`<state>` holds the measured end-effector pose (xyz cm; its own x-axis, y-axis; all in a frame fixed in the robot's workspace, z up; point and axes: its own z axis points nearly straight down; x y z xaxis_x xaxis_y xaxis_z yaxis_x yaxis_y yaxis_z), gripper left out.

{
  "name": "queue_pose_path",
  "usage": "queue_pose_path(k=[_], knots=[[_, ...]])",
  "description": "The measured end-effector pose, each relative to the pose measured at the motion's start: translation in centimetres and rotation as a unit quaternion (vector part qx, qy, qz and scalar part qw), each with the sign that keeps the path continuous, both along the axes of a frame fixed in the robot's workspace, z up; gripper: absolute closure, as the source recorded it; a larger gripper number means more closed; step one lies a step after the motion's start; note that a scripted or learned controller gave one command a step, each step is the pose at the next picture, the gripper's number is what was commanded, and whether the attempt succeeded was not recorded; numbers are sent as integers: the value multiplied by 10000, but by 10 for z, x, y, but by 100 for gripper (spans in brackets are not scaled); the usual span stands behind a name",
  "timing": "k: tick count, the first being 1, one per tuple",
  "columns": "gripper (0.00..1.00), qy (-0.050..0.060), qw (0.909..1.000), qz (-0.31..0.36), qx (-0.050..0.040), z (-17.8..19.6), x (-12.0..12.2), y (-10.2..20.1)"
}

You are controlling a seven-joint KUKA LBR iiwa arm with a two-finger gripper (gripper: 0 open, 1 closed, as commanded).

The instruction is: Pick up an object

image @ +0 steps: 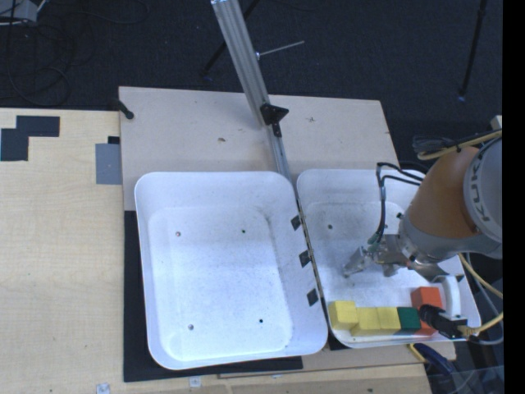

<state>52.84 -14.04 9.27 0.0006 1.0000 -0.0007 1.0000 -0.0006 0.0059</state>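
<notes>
Along the near wall of the right bin (344, 189) lies a row of blocks: a yellow block (344, 312), a second yellow block (378, 318), a green block (408, 318) and an orange-red block (426, 298). My gripper (369, 267) hangs over the bin's middle, a little behind the row and touching none of it. Its fingers are spread open with nothing between them. The arm's grey body and orange wrist band (443, 199) cover the bin's right side.
The left bin (156, 189) stands beside the right one, joined to it by black clips (305, 258). A slanted metal rail (246, 64) rises behind the bins. Cables trail by the arm at the far right.
</notes>
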Motion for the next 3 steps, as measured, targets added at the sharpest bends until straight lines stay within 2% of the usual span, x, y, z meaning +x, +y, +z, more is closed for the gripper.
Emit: queue_pose_path(k=[1, 2, 3], knots=[[0, 7, 10000, 26, 3, 0, 44, 45], [0, 30, 10000, 7, 4, 7, 62, 39], [0, 18, 10000, 20, 0, -2, 133, 35]])
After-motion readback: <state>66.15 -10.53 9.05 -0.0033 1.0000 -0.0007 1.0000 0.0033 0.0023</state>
